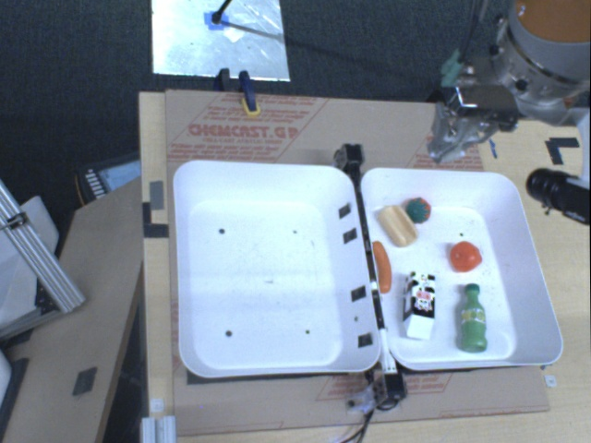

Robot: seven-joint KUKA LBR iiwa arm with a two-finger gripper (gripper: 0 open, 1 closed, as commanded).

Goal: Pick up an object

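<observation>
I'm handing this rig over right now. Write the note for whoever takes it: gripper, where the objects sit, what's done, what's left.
Gripper: hanging above the bench past the far edge of the right bin, nothing between the jaws; whether they are open or shut is unclear from here.
Objects, all in the right bin: bread roll and a dark green round item at the far side, carrot along the left wall, tomato towards the right, milk carton and green bottle at the near side.
Left bin: no objects.
Done: no pick yet.
Left: choose an object, descend, grasp, lift.
</observation>
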